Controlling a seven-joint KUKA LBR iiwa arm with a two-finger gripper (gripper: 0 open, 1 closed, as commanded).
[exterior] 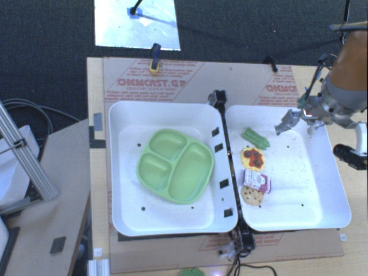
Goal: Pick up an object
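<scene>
In the right bin [310,183] several small toy foods lie near its left wall: a green pod-shaped piece [255,137], a yellow round with red topping [253,158], a purple-and-white packet [256,181] and a brown cookie [251,195]. My gripper [298,121] hangs over the bin's upper right part, to the right of the green piece and apart from it. Its fingers are spread, with nothing between them.
The left bin [123,154] holds a green divided plate [175,165]. Black clips run down the seam between the bins [223,154]. A yellow-and-blue clamp [154,59] sits on the board behind. The right bin's lower right floor is bare.
</scene>
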